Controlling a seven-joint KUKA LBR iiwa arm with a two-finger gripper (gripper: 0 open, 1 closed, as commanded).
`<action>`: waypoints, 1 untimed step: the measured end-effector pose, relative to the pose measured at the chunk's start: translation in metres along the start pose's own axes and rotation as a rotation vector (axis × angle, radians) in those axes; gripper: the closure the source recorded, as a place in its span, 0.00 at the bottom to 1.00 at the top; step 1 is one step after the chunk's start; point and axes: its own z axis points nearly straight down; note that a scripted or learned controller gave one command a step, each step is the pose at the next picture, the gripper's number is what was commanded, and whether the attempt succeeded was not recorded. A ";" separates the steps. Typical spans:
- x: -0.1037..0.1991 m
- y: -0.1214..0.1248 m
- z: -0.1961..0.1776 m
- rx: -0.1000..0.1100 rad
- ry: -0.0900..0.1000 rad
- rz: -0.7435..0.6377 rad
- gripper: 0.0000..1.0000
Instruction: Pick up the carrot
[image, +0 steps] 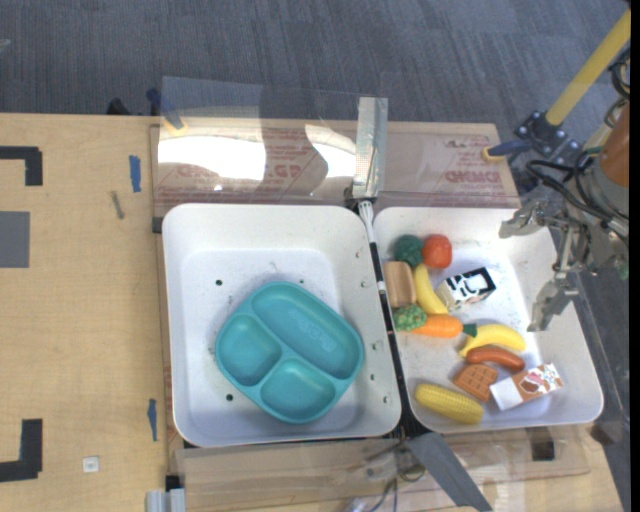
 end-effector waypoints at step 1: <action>0.038 0.050 0.152 0.000 -0.004 0.268 0.00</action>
